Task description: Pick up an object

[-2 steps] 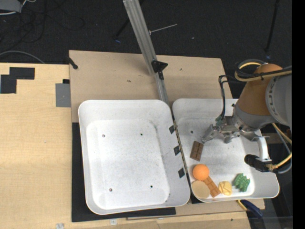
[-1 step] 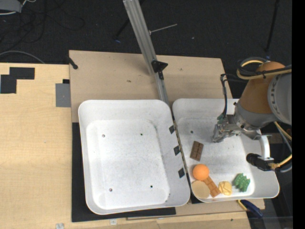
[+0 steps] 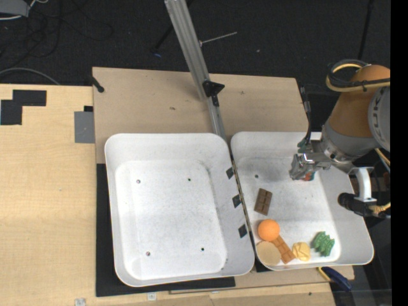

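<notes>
1. I see two shallow, speckled white bins; the right bin point(image 3: 347, 247) carries the objects.
2. My arm point(image 3: 354, 116) bends in from the right, its gripper point(image 3: 303, 170) low over that bin; grip state unclear.
3. Near the front edge lie an orange ball point(image 3: 268, 229), a flat brown block point(image 3: 263, 201) and a knobbly green toy point(image 3: 323, 243).

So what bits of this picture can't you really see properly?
- Gripper, camera view: small and blurred, so open or shut is unclear.
- Arm: cut off by the right edge.
- Tan disc: partly under the orange ball and its stick.
- Green toy and yellow toy: too small to identify.
- Brown block: its markings are too small to read.
</notes>
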Action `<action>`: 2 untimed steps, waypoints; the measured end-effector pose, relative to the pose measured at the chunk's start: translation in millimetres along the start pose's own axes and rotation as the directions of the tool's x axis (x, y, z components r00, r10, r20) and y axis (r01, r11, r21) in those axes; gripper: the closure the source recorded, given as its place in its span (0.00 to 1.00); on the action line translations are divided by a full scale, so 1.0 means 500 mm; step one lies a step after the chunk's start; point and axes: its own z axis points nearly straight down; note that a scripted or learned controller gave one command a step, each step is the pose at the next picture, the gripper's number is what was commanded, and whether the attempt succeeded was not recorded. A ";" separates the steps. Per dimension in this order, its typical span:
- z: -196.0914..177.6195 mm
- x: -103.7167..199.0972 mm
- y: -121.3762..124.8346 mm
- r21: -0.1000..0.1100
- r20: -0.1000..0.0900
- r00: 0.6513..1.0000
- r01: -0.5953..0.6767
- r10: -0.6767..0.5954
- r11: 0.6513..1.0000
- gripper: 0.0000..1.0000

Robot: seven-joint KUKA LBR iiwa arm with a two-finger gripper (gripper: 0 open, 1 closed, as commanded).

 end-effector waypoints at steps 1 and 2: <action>-0.114 -0.018 -0.009 -0.001 0.001 1.000 -0.002 0.002 1.000 1.00; -0.164 -0.020 -0.008 0.001 0.000 1.000 -0.001 0.001 1.000 1.00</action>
